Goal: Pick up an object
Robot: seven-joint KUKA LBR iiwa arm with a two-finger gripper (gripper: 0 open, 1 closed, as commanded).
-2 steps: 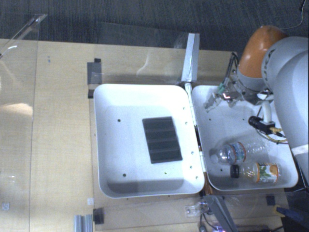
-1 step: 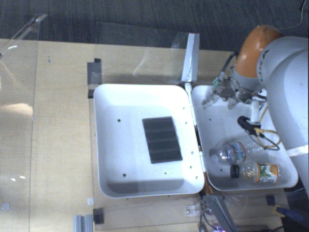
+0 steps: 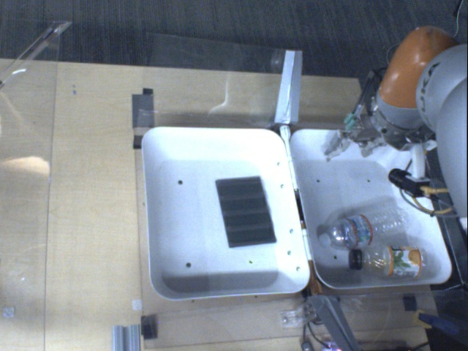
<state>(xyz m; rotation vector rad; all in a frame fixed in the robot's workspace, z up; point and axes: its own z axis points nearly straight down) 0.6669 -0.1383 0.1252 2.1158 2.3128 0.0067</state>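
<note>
Looking down at my surface [image 3: 88,218] from the fixed cam, I've got the claw [image 3: 342,143] hanging over the far edge of the right bin [image 3: 329,196], near its back-left corner. I honestly can't tell how it's set, since it's small and blurry against the white.

A clear plastic bottle [image 3: 362,229] lies on its side in the near half of that bin, and just beside it, closer to the front rim, is a second bottle with a black cap and a green-orange label [image 3: 391,262]. They look like they're touching or nearly so. Both sit well apart from the claw, with bare white floor between.

The left bin [image 3: 168,196] holds a dark ribbed tray [image 3: 245,210] roughly in the middle, with room all around it.

The arm [image 3: 420,72] is cut off at the right edge, and a dark cable [image 3: 413,189] hangs across that bin's right wall.
</note>
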